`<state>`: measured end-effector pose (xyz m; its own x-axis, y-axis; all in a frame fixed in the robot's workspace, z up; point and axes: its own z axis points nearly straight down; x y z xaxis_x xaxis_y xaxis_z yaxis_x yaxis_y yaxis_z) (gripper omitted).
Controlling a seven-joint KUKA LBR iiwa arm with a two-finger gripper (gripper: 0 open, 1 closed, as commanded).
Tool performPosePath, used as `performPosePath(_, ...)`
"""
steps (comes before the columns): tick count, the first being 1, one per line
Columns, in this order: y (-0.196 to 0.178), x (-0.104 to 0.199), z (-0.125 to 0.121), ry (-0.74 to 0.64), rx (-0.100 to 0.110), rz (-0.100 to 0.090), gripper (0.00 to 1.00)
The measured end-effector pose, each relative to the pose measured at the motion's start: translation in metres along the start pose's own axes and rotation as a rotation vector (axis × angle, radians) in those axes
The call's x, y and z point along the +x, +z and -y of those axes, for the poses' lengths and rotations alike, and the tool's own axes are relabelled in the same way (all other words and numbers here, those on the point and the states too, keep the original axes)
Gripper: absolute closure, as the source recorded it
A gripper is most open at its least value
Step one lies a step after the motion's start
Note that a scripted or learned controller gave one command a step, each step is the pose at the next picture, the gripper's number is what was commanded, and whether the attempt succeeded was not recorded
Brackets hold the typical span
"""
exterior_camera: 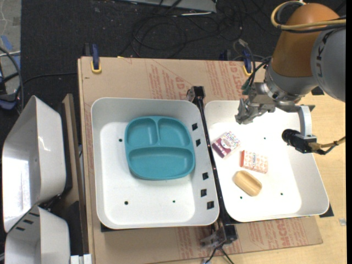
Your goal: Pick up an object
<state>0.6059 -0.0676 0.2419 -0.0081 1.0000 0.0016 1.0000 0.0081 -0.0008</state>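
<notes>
- Tool [246,116] hangs over the right bin's [308,205] far left part; I cannot tell its state, and nothing visibly sits in it.
- Nearest target: the purple-and-white packet [226,143], just below it, close to the bin wall.
- Red-patterned packet [254,161] and bread roll [247,182] lie farther forward.
- My worry: the flat packet slips, or the wall blocks a descent.

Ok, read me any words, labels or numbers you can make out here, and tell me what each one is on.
Red lettering on the brown board under the bins: printed, too faint and skewed to read.
Purple-and-white packet: print too small to read.
Red-and-white packet: pattern or print, too blurred to read.
Nothing legible anywhere.
</notes>
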Motion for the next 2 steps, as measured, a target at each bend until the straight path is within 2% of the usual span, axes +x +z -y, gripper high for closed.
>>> performPosePath(2, 0.018, 0.119, 0.0, -0.001, 0.0, -0.001, 1.0)
